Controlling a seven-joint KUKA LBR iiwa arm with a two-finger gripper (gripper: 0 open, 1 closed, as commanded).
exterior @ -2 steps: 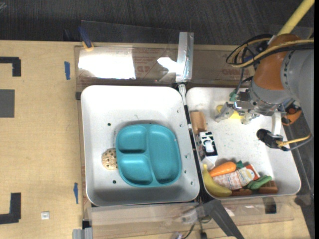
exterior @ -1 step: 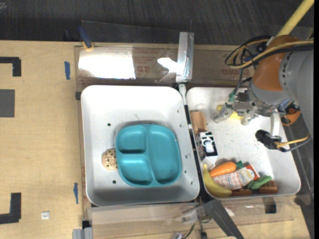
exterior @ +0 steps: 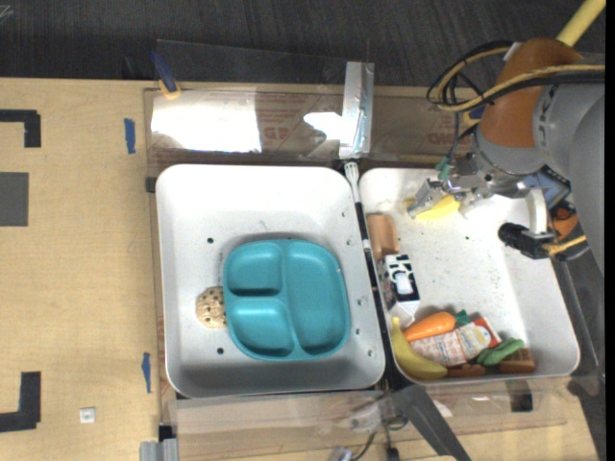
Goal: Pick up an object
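Yellow object in right bin's far corner

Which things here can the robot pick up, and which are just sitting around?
For the job: gripper, yellow object by it, brown cylinder, black and white item, banana, carrot, cookie.

Just sitting around: teal divided tray, two white bins, blue tape.

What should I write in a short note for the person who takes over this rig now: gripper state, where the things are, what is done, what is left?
Gripper: at the far end of the right bin, beside a yellow object; a hold cannot be confirmed.
Things: banana, carrot and a packet piled at the right bin's near end; brown cylinder along its left wall. Left bin has a teal divided tray and a cookie.
Done: nothing visibly lifted.
Left: pick up an object.
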